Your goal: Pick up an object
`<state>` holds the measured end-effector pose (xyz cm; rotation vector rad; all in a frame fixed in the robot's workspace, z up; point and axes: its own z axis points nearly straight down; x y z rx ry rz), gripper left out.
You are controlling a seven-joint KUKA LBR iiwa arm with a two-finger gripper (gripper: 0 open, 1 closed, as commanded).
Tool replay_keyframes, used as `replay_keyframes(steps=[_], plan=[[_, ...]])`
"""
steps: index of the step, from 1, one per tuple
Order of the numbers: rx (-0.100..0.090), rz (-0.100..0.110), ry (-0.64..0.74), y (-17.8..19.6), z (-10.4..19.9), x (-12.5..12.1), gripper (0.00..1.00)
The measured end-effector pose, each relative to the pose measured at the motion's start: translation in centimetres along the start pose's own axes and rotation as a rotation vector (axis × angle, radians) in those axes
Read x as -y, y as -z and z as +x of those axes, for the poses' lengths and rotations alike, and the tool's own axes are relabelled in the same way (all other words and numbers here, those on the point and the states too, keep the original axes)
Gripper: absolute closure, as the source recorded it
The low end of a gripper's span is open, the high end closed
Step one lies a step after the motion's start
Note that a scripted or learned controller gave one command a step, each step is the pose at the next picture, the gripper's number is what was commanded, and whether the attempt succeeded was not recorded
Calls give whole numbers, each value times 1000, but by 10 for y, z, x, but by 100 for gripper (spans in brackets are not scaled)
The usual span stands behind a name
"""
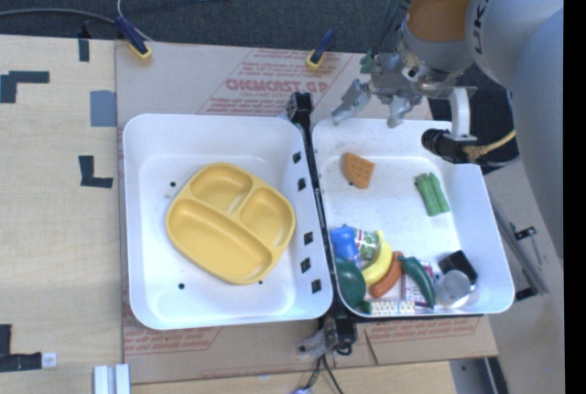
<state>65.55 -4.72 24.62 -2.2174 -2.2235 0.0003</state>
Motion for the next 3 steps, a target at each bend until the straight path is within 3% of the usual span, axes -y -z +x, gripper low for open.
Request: replay_keyframes(steps=[1,2,3], plan=[[2,2,-3,-63,-39,22,0],[1,1,-1,-53,-38,22,100],[1,1,-1,-53,-38,22,0]])
